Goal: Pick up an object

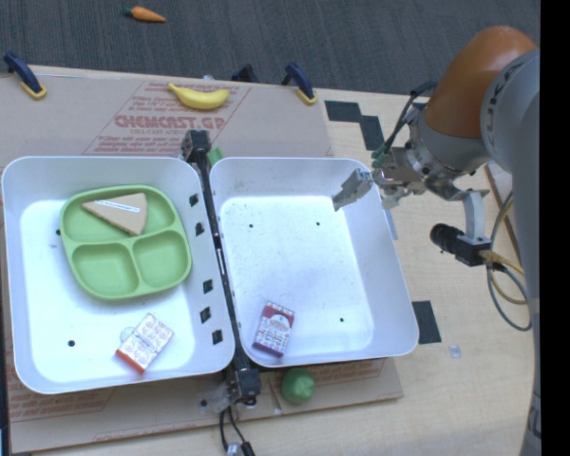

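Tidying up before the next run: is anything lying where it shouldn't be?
Yes. A carrot lies on the floor beyond the bench, a banana sits on the cardboard behind the bins, and a green ball rests outside the right bin's front edge.

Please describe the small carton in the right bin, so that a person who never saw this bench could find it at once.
Of the two white bins, take the right bin, nearer the arm. Look at its near-left corner, beside the divider: there lies the small carton, red and white, flat on the floor. A similar carton lies in the left bin, below the green tray; this one has its bin to itself.
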`<state>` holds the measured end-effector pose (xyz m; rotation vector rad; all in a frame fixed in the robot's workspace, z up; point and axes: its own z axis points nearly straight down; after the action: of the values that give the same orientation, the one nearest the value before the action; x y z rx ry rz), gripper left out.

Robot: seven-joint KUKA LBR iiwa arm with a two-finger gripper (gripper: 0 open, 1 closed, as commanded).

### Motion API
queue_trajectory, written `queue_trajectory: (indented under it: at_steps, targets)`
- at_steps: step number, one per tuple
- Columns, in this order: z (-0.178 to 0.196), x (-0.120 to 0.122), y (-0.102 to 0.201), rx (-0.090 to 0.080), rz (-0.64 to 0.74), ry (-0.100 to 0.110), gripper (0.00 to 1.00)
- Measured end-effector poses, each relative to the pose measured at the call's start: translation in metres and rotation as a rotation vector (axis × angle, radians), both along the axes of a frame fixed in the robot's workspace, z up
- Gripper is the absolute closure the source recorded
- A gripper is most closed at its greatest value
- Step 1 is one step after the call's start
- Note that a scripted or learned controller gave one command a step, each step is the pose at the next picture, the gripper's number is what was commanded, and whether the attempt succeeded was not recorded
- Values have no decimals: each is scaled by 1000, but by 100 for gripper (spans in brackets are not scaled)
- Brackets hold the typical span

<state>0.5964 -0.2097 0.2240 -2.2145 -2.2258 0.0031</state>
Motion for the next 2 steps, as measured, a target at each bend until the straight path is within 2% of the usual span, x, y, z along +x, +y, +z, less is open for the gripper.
queue_trajectory:
  at_steps: [1, 2]
  targets:
    - [-132, 54, 0, 1, 3, 1, 0]
    - [-121, 55, 1, 1, 6, -1, 100]
